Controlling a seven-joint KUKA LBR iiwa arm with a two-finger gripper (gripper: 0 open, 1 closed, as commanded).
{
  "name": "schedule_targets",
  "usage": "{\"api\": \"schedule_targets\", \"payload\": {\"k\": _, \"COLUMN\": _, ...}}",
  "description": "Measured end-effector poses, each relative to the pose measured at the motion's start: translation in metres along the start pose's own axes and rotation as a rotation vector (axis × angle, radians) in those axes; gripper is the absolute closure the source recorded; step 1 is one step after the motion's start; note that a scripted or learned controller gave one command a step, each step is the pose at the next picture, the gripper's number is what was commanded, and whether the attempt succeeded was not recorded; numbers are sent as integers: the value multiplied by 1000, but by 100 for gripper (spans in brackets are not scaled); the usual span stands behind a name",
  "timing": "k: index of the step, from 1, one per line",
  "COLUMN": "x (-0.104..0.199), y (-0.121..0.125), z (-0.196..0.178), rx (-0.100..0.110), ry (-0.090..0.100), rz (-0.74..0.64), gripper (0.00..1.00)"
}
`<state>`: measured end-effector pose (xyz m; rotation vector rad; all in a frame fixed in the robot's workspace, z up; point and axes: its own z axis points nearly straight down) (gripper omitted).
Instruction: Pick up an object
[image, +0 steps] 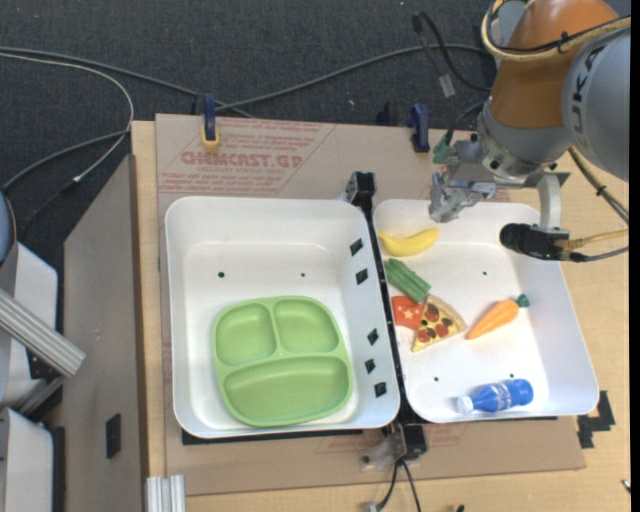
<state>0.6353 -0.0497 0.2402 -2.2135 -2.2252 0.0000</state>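
The gripper (445, 208) hangs just above and right of the banana (409, 241), holding nothing; I cannot tell how its jaws stand. The banana lies at the back of the right bin (575, 345), with a green vegetable (409, 277), pizza slice (432, 321), carrot (494, 318) and blue bottle (495, 396) nearer the front. Left of the banana, the other bin (190, 300) holds a green divided plate (283, 359).

A robotics lab or test cell: the grey arm (560, 70) with its orange band reaches in at two o'clock over a cardboard-topped bench (250, 150) held by spring clamps (209, 118), loose black cables (90, 70) trail across dark carpet, and two white bins (190, 300) carry toy food.
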Motion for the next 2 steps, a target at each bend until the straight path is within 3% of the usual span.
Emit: {"api": "schedule_targets", "payload": {"k": 2, "x": 108, "y": -11, "z": -13, "rx": -2, "ry": 1, "rz": -2, "gripper": 100}}
